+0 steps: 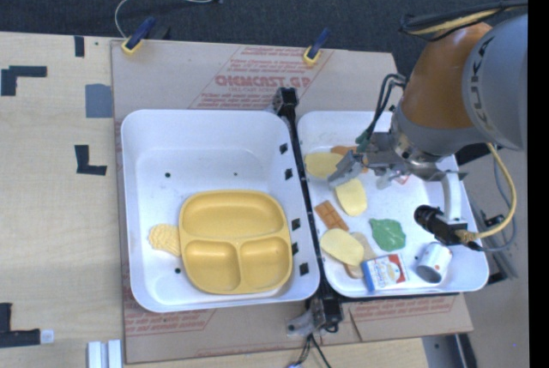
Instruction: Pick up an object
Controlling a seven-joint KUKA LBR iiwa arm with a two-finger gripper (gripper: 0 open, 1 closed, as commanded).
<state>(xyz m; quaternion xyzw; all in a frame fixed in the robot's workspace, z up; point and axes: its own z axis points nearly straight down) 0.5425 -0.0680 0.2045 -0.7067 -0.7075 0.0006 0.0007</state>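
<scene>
Pale yellow oval food pieces, three counted: one [322, 164] near the divider just left of the claw, one [351, 197] just below the claw, one [342, 246] lower down. Also one brown rectangular cracker [330, 215], one green leafy lump [388, 233], one small blue-and-white carton [383, 273], one silver can [431, 262]. All lying in right white bin [472, 276]. Two-finger claw [350, 170] down among upper pieces, tips pointing left; cannot tell how far open, nor whether anything sits between the tips. Left white bin [141, 143] holding one yellow three-compartment plastic tray [236, 239] and one pale ridged yellow piece [163, 238] touching its left edge.
</scene>
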